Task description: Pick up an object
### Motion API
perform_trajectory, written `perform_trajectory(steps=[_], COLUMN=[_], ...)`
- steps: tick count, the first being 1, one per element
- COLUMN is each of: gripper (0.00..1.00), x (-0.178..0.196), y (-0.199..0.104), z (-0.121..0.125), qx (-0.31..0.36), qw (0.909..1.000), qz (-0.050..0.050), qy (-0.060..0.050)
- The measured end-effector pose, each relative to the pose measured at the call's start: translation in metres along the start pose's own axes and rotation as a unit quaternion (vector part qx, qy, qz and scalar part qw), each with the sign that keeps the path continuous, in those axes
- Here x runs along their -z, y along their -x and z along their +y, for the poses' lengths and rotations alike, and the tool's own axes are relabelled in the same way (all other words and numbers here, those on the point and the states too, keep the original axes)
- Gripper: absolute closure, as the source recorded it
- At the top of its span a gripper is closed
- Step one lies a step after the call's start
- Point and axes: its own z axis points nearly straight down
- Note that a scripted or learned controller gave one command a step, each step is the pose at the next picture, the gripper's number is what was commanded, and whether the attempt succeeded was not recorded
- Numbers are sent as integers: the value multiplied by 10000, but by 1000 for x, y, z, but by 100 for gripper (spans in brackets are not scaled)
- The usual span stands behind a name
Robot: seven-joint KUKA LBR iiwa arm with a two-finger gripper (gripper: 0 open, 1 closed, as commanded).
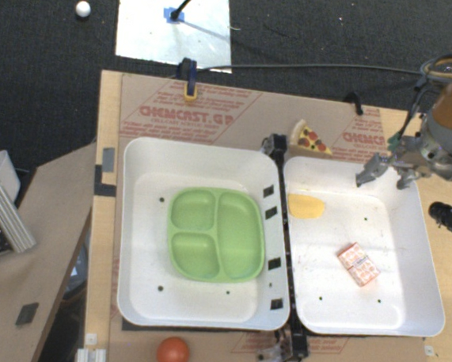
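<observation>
Your gripper [387, 173] hangs above the right bin's [427, 235] far edge, fingers spread apart, holding nothing, well clear of the pink box [359, 264].

bare floor around pink box [359, 264] (right bin [420, 235])
</observation>
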Motion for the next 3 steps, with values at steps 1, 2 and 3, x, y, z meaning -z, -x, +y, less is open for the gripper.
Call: perform_trajectory(steps=[1,2,3], gripper=[0,0,0], x=[9,-35,-87], y=[0,-5,-15], z=[3,10,6], qx=[13,30,30], qw=[10000,10000,10000], qz=[-12,-12,-8], qy=[65,62,53])
